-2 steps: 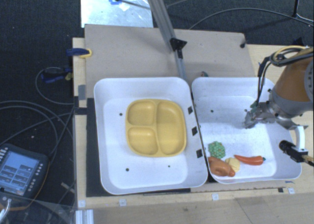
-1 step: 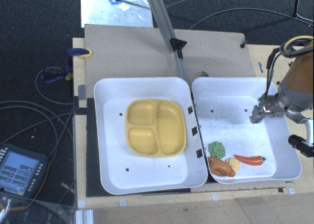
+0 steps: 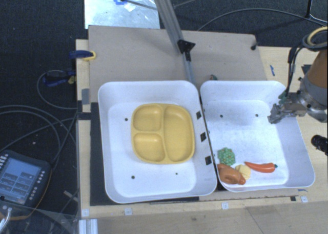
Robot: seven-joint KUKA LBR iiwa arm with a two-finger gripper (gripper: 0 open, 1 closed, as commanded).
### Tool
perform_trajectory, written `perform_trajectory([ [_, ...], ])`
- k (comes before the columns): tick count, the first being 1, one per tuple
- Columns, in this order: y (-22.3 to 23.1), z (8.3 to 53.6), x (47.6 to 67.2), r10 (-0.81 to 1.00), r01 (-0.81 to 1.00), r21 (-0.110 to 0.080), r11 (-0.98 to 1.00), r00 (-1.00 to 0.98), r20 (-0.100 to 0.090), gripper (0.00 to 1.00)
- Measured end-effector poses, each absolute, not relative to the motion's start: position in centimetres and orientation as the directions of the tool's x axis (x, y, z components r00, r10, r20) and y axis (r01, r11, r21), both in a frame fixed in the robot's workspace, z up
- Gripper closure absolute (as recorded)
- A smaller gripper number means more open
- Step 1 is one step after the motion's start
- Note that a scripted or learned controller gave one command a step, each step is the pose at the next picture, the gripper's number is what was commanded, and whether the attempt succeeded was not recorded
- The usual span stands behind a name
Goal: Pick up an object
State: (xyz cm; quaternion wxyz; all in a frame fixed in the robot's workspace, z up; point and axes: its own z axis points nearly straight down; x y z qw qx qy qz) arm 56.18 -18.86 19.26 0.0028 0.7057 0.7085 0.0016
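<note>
Four small toy foods lie huddled in the near corner of the right bin [image 3: 292,141], and not one of them has left the floor of it yet. There is a green broccoli-like piece [image 3: 226,155], a brown piece [image 3: 230,174] just in front of it, a pale yellow bit [image 3: 243,171] touching the brown one, and an orange-red carrot or pepper [image 3: 260,167] lying flat a little to the side, apart from the cluster. Any of them would do for the task, I suppose (it names no particular object), and all of them look untouched.

The end effector [image 3: 277,113] hangs over the far right part of the same bin, near its right wall, well apart from the food. Nothing sits between its fingers, as far as I can make out; whether they stand wide or narrow I cannot tell from here, since it is small and dark against the white.

So the job is barely begun, by my reckoning: the arm is over the correct bin, but the approach to an object, the descent, the closing and the lift are all left to do. The carrot, lying alone, seems the easiest target.

The left bin [image 3: 115,176] holds a yellow divided plate [image 3: 163,133] with three compartments. Both bins rest side by side on the surface [image 3: 220,48], and a grey pole [image 3: 169,13] slants across the back.
</note>
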Motion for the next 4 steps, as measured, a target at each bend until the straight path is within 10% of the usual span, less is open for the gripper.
perform_trajectory([
  [4,-3.1,24.9,55.1,1.000,1.000,0.001,0.012,-0.012,0.003,1.00],
])
